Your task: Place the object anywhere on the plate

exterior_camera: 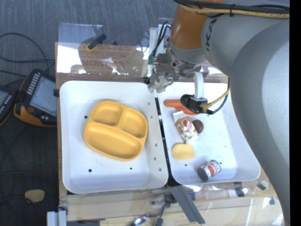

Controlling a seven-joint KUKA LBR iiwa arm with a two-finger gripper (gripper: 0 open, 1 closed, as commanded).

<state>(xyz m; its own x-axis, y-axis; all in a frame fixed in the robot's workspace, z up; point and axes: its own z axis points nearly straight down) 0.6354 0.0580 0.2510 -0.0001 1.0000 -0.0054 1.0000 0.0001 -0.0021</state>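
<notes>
The gripper (158, 83) hangs over the far end of the ridge where the two bins meet; whether it is open or closed cannot be told, and nothing is seen in its grasp. Just beside it, at the far edge of the right bin (221, 142), lies an orange carrot-like object (175, 104), partly hidden by a black fitting (193, 101). The yellow plate (115, 128) sits mid left bin (75, 102). A grasp so near the ridge could well slip or catch the wall

The arm (244, 46) runs off the top and right edges. It covers the right bin's (244, 159) far right corner. The carrot's (181, 106) right end sits behind a black fitting (194, 102). The gripper's (157, 84) fingertips are too small to read.
</notes>
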